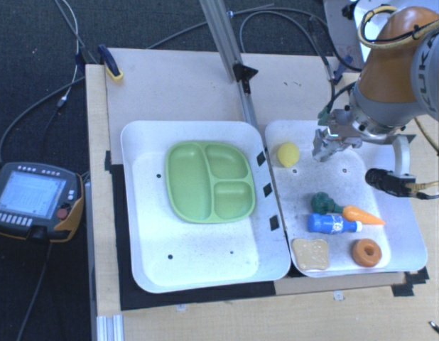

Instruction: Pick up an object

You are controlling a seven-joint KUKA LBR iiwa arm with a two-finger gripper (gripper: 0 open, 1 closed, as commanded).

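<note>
1. Along the near edge of the right bin (415,256) lie a slice of toast (311,253) and a brown doughnut (366,252), well apart from each other.
2. Just behind them sit a blue bottle (332,224), a carrot (363,216) and a dark green piece (322,203), all crowded together and touching or nearly so; picking one cleanly there looks awkward.
3. To the left, the other bin (145,261) bears a green divided plate (208,181), with nothing on it.
4. Farther back in the right bin, a yellow ball (288,154) rests alone beside the dividing rim.
5. The gripper (327,148) hangs over the far part of that bin, just right of the ball, with nothing between its fingers; whether they are spread or together I cannot tell.
6. Judging by this, the step in hand is the approach: nothing is picked yet. The ball seems the nearest candidate; the next move calls for shifting left over it and descending, minding the bin wall close by.
</note>
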